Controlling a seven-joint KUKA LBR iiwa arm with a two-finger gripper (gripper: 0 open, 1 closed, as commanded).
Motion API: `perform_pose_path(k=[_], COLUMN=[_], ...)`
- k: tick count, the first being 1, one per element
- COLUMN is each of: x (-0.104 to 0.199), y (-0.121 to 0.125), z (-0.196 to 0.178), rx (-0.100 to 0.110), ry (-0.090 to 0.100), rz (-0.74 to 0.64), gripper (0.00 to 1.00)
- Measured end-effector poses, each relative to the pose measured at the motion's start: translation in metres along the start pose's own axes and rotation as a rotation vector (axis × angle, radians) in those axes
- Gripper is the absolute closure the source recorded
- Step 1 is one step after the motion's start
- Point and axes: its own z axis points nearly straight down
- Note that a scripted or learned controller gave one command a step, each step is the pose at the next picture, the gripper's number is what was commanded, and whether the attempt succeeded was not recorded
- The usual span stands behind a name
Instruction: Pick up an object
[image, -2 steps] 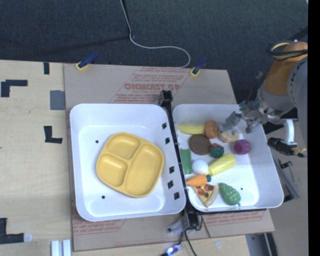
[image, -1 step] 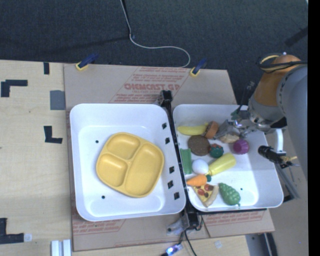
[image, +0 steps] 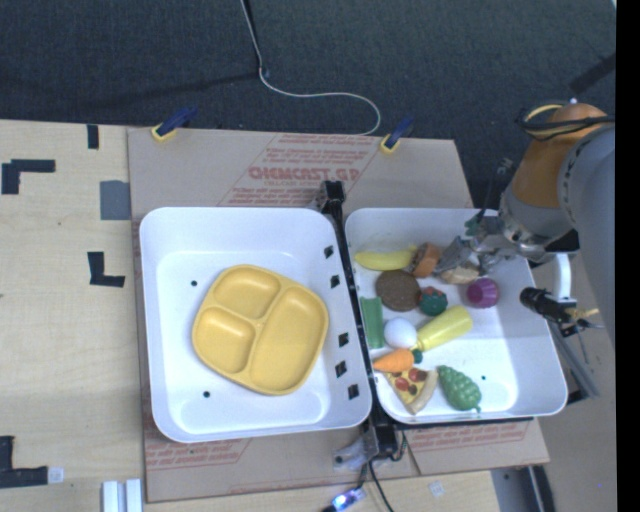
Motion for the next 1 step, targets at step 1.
perform_pose_path(k=[1], x=[0.0052], y=[-0.0061], z=[-0.0577], rx=[-0.007], ry=[0.001], rz=[0.003], gripper=[1.00])
